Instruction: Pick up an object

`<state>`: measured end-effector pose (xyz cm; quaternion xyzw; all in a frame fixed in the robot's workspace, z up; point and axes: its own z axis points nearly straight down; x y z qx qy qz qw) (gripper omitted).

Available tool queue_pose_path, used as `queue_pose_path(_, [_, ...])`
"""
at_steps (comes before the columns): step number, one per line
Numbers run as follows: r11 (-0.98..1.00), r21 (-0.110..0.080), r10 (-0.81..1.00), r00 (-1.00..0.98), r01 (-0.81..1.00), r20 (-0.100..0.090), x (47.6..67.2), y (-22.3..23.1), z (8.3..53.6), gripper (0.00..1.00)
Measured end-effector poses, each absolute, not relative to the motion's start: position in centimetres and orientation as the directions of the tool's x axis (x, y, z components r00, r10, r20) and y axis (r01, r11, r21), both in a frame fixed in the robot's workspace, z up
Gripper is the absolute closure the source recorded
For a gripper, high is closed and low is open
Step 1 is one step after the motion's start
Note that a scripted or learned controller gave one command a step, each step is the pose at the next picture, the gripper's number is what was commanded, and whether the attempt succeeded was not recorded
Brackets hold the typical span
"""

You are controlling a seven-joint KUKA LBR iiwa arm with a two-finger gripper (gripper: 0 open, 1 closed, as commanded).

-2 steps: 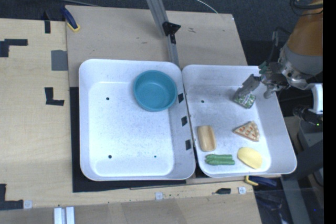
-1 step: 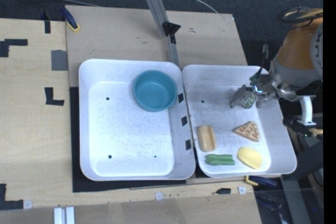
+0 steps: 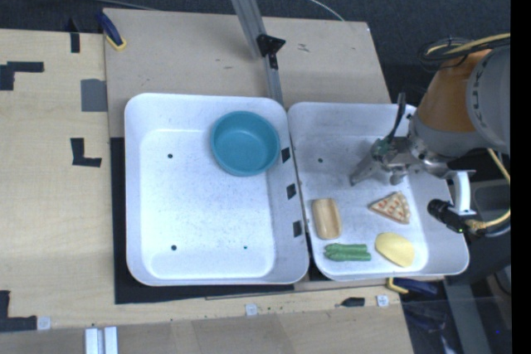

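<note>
The gripper point(image 3: 369, 170) hangs fingers spread and empty over bare floor of the right white bin point(image 3: 332, 124), so closing could miss the triangular orange pizza slice point(image 3: 392, 207) just beside it.

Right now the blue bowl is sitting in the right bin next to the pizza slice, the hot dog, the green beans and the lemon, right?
Not quite. The camera view shows the blue bowl in the left bin, by itself. The pizza slice, hot dog, green beans and lemon are in the right bin, as you said.
</note>
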<state>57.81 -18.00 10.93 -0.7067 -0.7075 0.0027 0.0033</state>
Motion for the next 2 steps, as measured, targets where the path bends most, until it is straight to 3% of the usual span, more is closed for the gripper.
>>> queue_pose_path(1, [0.003, -0.003, 1.000, -0.003, 1.000, 0.000, 58.0, -18.0, 12.3, 1.00])
queue_pose_path(2, [0.000, 0.004, 1.000, 0.000, 1.000, -0.002, 57.5, -18.6, 18.2, 1.00])
